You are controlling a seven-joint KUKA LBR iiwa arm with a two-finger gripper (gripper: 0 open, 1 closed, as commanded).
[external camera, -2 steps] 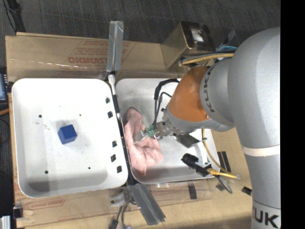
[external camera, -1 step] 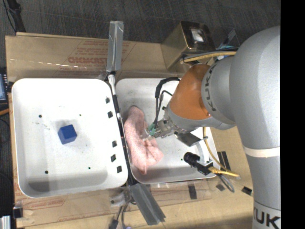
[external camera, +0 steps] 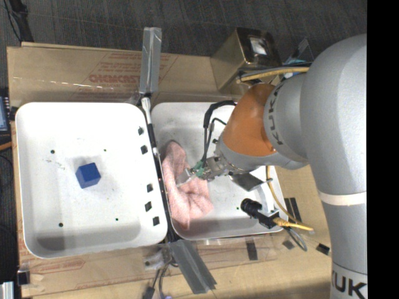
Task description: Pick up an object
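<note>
Camera view: gripper (external camera: 198,170) low over pink cloth (external camera: 185,189) in right bin (external camera: 187,114). Finger state: cannot tell. Cloth likely light, soft, floppy; pinch raised fold mid-bundle.

The floor (external camera: 187,8) at the far side is dark grey carpet. A flat brown cardboard sheet (external camera: 75,73) covers the bench under the bins.

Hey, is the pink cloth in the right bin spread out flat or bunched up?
Bunched up. The pink cloth lies in rumpled folds along the right bin's left wall, with the end effector right above it.
</note>
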